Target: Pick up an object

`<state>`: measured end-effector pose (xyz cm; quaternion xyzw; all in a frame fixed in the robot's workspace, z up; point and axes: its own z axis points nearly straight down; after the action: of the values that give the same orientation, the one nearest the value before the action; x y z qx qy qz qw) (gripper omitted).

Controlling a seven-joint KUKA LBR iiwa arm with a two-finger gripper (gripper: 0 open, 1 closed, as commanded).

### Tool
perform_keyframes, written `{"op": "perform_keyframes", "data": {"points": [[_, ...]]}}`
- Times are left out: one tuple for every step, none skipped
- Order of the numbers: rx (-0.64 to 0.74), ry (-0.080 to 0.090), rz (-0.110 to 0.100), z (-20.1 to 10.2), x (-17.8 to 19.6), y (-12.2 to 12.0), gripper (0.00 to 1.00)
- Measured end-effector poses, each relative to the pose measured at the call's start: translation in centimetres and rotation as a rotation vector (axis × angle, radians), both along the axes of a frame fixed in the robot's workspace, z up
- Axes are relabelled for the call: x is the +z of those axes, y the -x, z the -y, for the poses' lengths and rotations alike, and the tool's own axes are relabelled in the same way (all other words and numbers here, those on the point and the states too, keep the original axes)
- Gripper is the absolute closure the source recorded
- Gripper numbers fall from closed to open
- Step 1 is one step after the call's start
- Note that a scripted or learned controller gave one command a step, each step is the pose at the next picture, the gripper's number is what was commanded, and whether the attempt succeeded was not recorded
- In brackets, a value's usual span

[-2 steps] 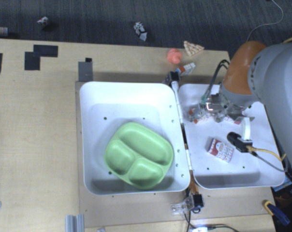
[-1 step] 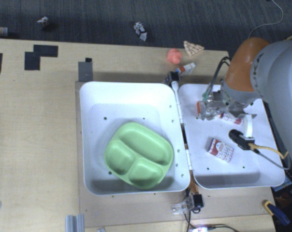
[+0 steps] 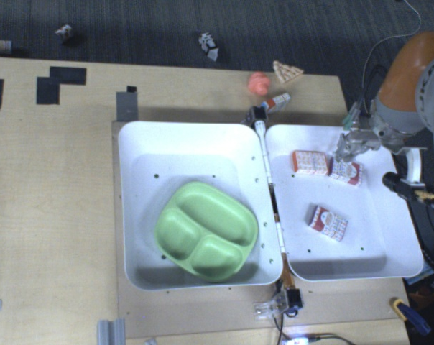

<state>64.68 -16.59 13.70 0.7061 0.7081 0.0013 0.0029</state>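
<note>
Three small red-and-white cartons lie in the right bin (image 3: 389, 250): one (image 3: 310, 162) at the upper middle, one (image 3: 347, 172) just right of it, and one (image 3: 327, 223) lower in the bin. My gripper (image 3: 344, 154) reaches in from the right and hangs directly over the upper edge of the second carton, between it and the first. The grey wrist with its orange band (image 3: 411, 63) sits above and to the right.
The left bin (image 3: 141, 157) holds a green divided plate (image 3: 206, 229). Beyond the bins, on the bench, lie a pink ball (image 3: 258, 83), a wedge-shaped toy (image 3: 287, 71) and a small marker-like item (image 3: 276, 103). Cables run along the right side.
</note>
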Motion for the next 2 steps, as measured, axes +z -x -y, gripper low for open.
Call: {"op": "perform_keyframes", "data": {"points": [[0.001, -0.001, -0.001, -0.1, -0.1, 0.0, 0.0], [-0.001, -0.001, -0.001, -0.7, -5.1, 9.6, 0.0]]}}
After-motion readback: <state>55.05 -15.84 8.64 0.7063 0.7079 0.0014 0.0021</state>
